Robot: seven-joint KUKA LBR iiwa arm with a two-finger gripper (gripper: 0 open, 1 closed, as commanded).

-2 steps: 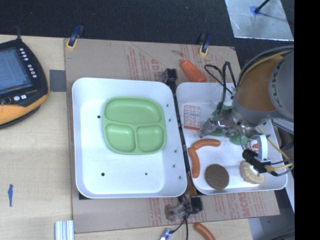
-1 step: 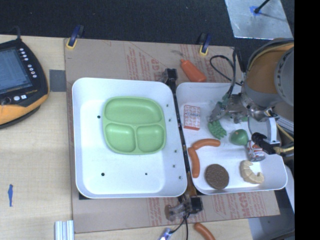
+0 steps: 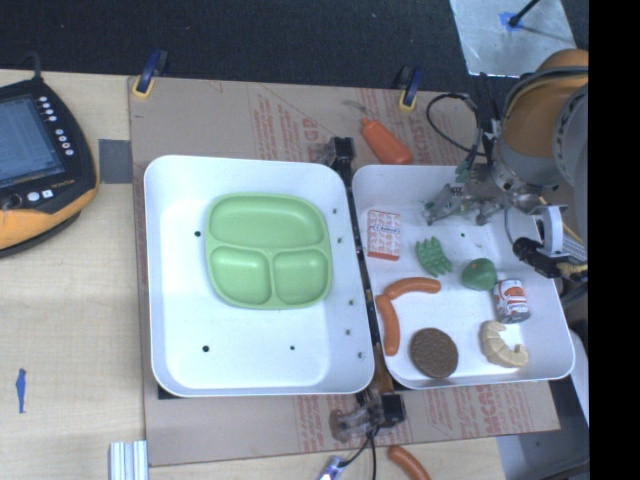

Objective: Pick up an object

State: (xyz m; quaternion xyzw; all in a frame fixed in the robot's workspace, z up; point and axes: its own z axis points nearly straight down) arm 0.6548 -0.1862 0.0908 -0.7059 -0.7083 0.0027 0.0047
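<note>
Fingers point(image 3: 462, 208) look spread and hold nothing, hanging over the right bin's point(image 3: 560, 368) far end. Your candidates sit loose nearer in that bin: green piece point(image 3: 479, 273), can point(image 3: 512, 300), cookie point(image 3: 434, 352). Spacing leaves room for straight-down picks.

Two white bins point(image 3: 160, 268); one green divided plate point(image 3: 268, 250); four orange sausages point(image 3: 412, 288); one cookie point(image 3: 434, 352); one croissant point(image 3: 502, 345); one can point(image 3: 512, 300).

The arm point(image 3: 545, 118) runs off the right edge above the right bin point(image 3: 400, 180); below that bin, a sausage point(image 3: 410, 461) is cut off.
</note>
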